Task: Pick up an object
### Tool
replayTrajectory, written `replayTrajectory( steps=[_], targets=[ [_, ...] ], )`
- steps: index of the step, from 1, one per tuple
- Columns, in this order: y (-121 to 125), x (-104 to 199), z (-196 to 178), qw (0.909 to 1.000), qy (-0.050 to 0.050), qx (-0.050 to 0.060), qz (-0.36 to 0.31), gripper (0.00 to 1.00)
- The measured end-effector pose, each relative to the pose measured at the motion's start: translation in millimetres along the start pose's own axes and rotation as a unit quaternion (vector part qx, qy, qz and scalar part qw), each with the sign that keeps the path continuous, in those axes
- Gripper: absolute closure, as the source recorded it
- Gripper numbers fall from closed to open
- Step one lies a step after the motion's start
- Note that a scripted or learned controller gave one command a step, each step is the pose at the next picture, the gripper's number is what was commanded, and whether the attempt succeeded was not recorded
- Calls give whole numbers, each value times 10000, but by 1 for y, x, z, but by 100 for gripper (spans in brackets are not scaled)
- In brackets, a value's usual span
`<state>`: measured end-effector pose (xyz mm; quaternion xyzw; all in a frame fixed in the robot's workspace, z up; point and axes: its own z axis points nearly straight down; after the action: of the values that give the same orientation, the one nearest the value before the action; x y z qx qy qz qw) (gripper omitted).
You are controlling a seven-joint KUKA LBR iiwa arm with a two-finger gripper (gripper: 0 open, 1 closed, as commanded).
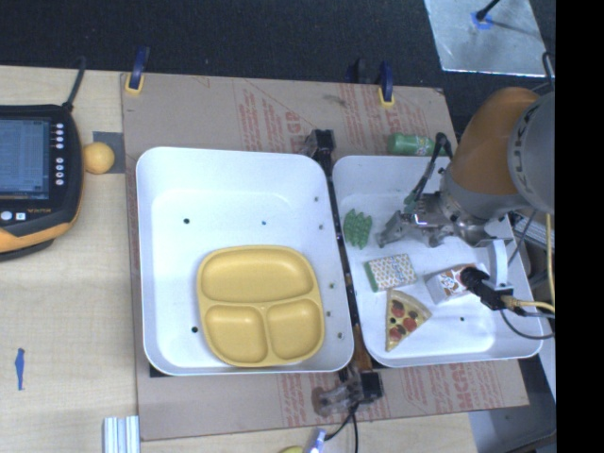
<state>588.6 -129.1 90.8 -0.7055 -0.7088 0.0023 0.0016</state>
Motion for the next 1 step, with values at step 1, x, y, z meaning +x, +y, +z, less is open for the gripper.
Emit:
replayTrajectory(
  steps=[1],
  targets=[
    [-39, 21, 0, 10000, 2, -6, 3, 0]
  ],
)
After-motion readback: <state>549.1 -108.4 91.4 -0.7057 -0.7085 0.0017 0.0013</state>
